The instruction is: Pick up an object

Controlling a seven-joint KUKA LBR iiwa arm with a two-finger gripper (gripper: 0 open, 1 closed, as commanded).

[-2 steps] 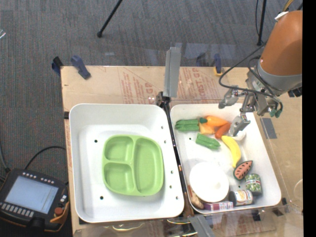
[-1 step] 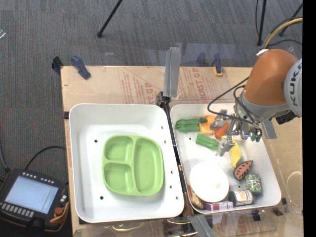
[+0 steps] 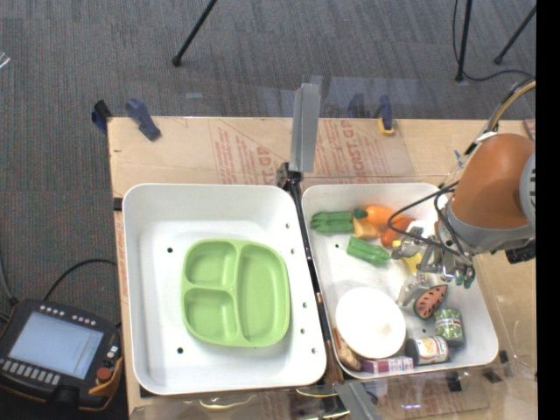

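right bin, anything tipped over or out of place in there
Nothing looks spilled or damaged. The right white bin is just crowded: small tins lie on their sides near the round white plate, and the green divided tray sits slightly askew.

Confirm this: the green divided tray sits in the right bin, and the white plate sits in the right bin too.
Not quite. The camera view shows the green divided tray in the left bin, alone. The white plate is indeed in the right bin.

Brown bench (image 3: pixel 201 147), two white bins side by side, left bin (image 3: pixel 144 234), right bin (image 3: pixel 337 278)
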